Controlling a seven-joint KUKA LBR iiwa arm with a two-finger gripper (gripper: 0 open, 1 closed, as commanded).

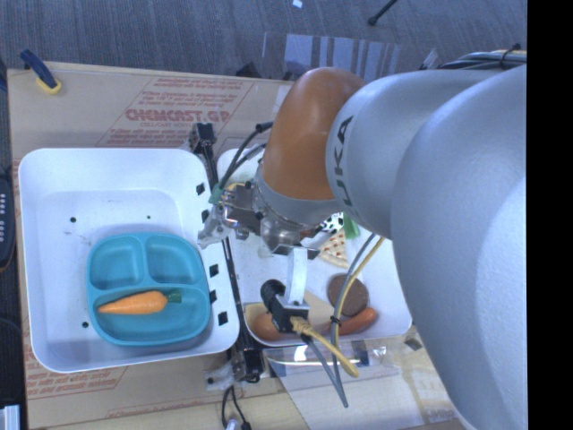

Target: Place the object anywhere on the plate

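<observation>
At the near edge of the right bin [389,330], partly under the arm, lie a reddish sausage-shaped piece [360,321], a brown disc [347,291] and a tan rounded piece [260,326]. A pale wedge like a pizza slice [333,252] sits just beyond them. These are spare items, apart from the goal.

Level with them in the left bin [45,204], the blue plate [143,339] rests on the bin floor toward the near side. A carrot [132,304] lies flat and crosswise in the plate's long near compartment, with its green end to the right. On this evidence the carrot is judged to be the task's object and to sit inside the plate's rim, as the task requires.

Farther back, the pincer [255,225] hangs below the orange wrist band, over the wall shared by the two bins. The wrist hides most of it, so it cannot be told how far open it is, and nothing is seen held in it. The carrot lies to the left of the pincer and nearer, well apart from it and not touching.

At the far side, a printed cardboard sheet [170,115] lies beneath both bins, presumably protecting the table.
</observation>
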